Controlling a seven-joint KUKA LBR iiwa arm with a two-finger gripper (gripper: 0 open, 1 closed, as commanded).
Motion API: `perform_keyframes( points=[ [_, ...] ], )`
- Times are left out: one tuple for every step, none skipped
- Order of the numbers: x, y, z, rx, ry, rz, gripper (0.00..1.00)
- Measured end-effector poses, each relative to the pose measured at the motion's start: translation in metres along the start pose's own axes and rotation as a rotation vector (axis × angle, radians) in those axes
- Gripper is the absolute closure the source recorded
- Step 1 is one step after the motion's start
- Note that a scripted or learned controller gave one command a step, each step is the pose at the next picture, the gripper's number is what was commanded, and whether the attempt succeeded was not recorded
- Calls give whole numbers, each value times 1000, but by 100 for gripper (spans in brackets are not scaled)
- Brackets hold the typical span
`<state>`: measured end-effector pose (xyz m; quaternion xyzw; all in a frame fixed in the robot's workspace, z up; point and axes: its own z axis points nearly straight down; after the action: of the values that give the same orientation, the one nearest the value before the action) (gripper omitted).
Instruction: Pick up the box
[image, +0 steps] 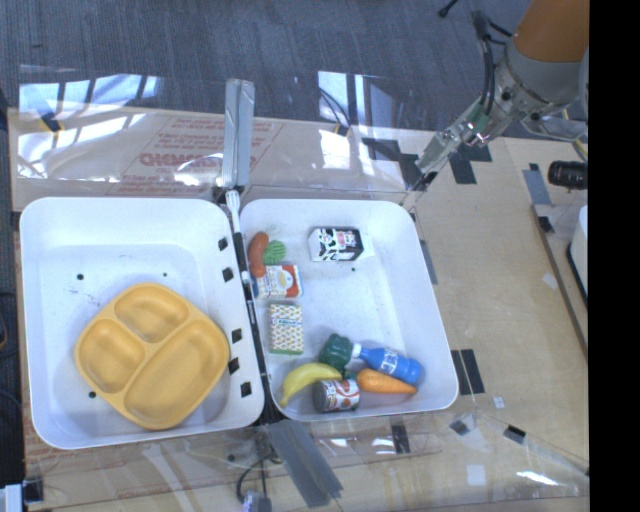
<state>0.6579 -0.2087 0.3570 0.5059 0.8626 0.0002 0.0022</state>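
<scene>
The arm comes in at the upper right of the frame, and its gripper (432, 166) hangs above the surface just outside the far right corner of the right bin (425, 300). Whether the gripper is spread or pressed together I cannot tell; it is small and seen at a slant, and nothing is visibly held in it.

The right bin holds several packages. The likeliest target is the small box (285, 327) with a yellow-green checked face, lying flat near the bin's left wall, about mid-height in the frame. Just above it is a red-and-white carton (281, 281), and a black-and-white cow-print carton (335, 243) lies near the bin's upper middle. Below the box sit a banana (306, 379), a can (337, 395), a carrot (386, 382) and a blue bottle (378, 359). The left bin (60, 260) carries a yellow divided plate (152, 354).

The task looks to be at its start, with the approach not yet made. The next move calls for travelling down-left across the bin, lining up over the box, then descending with room beside the left wall and the red-and-white carton.
</scene>
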Motion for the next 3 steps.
perform_keyframes(
  points=[
    [15,-7,147,5,4,15,100],
    [41,-24,265,4,4,-51,100],
    [9,4,85,0,0,-66,100]
  ],
)
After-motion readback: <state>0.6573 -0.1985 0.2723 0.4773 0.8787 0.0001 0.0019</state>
